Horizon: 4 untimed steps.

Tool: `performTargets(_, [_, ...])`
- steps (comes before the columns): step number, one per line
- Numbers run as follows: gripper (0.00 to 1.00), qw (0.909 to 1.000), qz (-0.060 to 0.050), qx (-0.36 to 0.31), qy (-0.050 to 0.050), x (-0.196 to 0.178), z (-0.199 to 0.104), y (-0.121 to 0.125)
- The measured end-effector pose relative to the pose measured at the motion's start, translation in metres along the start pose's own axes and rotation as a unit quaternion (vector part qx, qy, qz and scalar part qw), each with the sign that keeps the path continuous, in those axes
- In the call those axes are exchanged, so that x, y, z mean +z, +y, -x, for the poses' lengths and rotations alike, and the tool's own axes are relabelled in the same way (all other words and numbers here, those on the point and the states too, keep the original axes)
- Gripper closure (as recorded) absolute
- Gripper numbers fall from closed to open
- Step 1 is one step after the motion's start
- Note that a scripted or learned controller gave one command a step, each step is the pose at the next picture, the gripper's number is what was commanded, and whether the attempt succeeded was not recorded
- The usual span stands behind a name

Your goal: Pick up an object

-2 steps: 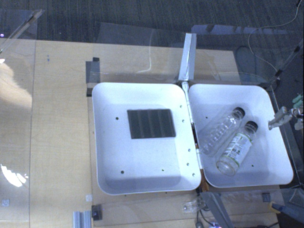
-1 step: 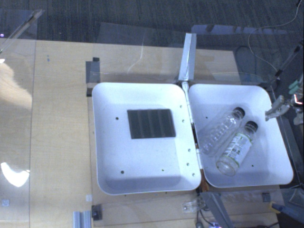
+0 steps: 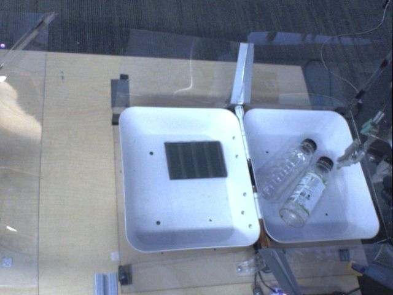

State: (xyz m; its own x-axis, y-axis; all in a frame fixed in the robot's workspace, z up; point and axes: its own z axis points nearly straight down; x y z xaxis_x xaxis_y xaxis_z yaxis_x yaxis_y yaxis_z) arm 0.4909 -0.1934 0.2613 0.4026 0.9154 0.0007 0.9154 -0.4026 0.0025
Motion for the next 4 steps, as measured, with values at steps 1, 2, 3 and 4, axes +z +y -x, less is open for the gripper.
performTargets(1, [0.00,0.9972,-0.001,-0.075,0.000,0.079,-0.040,0.043])
performTargets(2, [0.00,0.9924,0.019,-0.122,0.000,0.123,-0.053,0.055])
performTargets(3, [0.00,0.9902,0.002,-0.139,0.000,0.145,-0.045,0.036])
performTargets(4, [0.00,0.9873,0.021,-0.157,0.001,0.165,-0.021,0.002])
